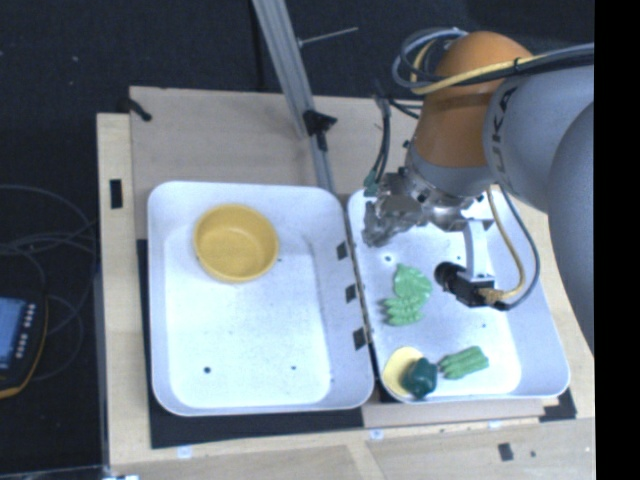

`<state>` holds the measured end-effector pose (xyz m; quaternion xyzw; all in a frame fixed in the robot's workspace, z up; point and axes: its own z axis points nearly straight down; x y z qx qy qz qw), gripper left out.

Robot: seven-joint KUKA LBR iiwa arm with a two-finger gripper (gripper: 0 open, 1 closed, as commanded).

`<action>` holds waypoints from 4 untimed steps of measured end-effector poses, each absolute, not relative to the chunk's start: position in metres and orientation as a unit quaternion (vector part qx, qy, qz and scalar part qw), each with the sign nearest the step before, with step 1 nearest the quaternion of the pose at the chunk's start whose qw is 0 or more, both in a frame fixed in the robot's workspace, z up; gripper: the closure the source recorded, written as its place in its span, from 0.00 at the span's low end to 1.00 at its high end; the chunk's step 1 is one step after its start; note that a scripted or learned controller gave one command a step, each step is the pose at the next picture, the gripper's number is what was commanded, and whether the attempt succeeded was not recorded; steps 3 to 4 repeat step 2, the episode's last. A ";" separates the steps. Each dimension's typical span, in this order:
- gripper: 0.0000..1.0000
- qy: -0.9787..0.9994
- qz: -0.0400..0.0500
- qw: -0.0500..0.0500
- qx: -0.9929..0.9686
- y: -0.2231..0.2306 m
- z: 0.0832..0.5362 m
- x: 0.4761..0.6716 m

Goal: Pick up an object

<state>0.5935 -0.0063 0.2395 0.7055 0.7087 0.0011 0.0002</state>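
Observation:
My gripper [378, 226] hangs over the far left corner of the right bin [535, 343], below the orange wrist band. A light green toy [407, 295] lies in the middle of that bin, a little nearer the camera than the gripper. A second green piece [463, 362] rests near the bin's front edge. Beside it sits a small yellow cup [400, 368] with a dark teal object [421, 376] against it. A yellow bowl [236, 242] stands in the left bin [250, 368] at its far left.
A grey metal pole [290, 68] slants across the bench behind the bins. Black clips [352, 293] mark the divider between the two bins. Cables [520, 258] loop off the wrist over the right bin. A black fitting [458, 281] hangs there too.

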 end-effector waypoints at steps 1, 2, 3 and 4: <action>1.00 0.708 0.001 0.000 0.706 0.036 0.242 0.592; 1.00 0.708 0.000 0.000 0.706 0.083 0.233 0.594; 1.00 0.708 0.000 0.000 0.706 0.083 0.233 0.594; 1.00 0.708 0.000 0.000 0.706 0.083 0.233 0.594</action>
